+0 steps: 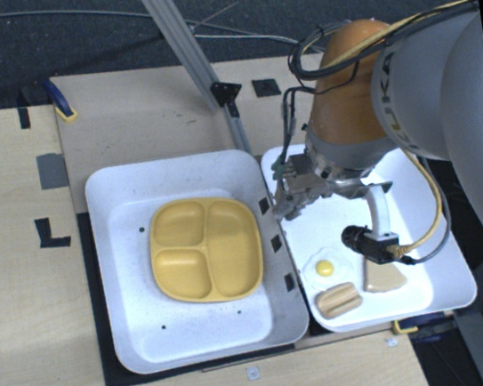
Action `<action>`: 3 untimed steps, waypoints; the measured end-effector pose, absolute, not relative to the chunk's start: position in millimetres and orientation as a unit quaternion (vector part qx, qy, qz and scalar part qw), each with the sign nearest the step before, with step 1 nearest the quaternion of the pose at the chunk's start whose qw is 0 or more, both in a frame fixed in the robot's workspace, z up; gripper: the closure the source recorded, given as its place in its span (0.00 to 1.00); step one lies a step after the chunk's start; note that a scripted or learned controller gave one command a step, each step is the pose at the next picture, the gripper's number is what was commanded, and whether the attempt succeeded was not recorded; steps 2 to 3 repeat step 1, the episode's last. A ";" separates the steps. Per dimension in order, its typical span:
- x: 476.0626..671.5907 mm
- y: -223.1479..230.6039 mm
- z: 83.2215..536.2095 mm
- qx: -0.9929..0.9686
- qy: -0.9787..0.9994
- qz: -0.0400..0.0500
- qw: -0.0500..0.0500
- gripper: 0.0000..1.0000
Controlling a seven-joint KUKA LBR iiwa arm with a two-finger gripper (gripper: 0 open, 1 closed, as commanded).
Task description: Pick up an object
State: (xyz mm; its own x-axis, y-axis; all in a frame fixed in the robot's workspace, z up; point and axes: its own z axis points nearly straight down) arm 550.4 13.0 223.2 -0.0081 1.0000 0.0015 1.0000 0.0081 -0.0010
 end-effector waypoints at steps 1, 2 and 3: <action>565.6 66.9 233.1 -0.704 -0.710 -0.001 0.001 1.00; 565.6 66.9 233.1 -0.704 -0.710 -0.001 0.001 1.00; 565.6 66.9 233.1 -0.704 -0.710 -0.001 0.001 1.00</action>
